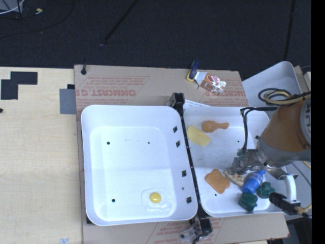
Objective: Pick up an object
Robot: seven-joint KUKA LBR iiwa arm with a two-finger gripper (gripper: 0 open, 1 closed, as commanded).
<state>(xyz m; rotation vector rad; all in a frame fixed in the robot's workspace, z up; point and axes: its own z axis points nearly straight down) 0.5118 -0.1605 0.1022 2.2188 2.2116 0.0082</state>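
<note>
Clearly we have trouble waiting on the right side, so we take the scene from the left. On the counter (40, 161) the left shallow white plastic bin (96, 121) carries one thing, a flat toy fried egg with a yellow yolk (156, 199), lying near its front wall and well apart from the arm.

In the right shallow white plastic bin (223, 210) we see a pale yellow wedge-like piece (198, 135) near the divider, an orange toy drumstick (214, 126) just behind it, and a flat orange-brown slice like toast (218, 181) toward the front. Further right sit a blue bottle-shaped toy (253, 181) and a dark green knobbly toy (249, 201), close together.

The tool (241, 165) is low over that cluster, by the blue toy; whether it is spread or closed we cannot tell, and nothing is visibly held.

Our worry is the crowding. We judge that the tool could catch two toys at once or nudge the blue one aside, since it looks rounded and may roll. The bin's right wall is near, so a collision there is also possible.
</note>
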